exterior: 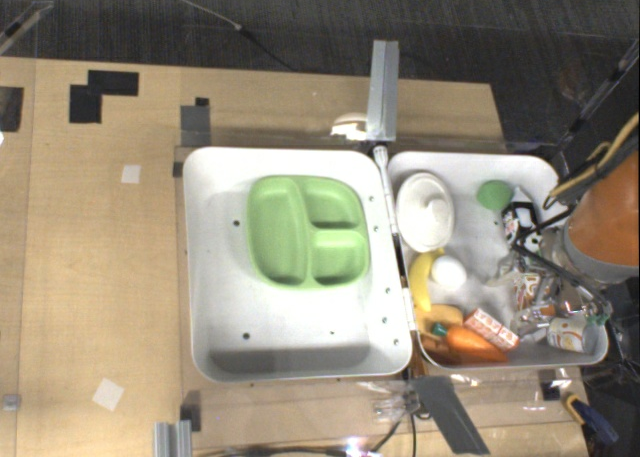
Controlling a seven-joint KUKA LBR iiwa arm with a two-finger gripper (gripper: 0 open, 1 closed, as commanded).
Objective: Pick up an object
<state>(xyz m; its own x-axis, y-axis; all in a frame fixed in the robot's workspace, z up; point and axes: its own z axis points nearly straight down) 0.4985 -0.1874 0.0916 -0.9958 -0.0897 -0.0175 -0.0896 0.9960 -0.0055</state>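
Objects crowd the right bin [470,160], with the pincer [535,290] low over its right side.
A white bowl [425,210], banana [421,283], white ball [448,273], carrot [470,343] and green piece [494,194] lie there; a green divided tray [305,230] fills the left bin [215,275]. Whether the pincer grips anything cannot be told.

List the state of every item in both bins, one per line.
green divided tray: upright, flat in the left bin
white bowl: upright, in the right bin
banana: lying flat
white ball: resting beside the banana
carrot: lying flat
gripper: down in the right bin, finger state unclear
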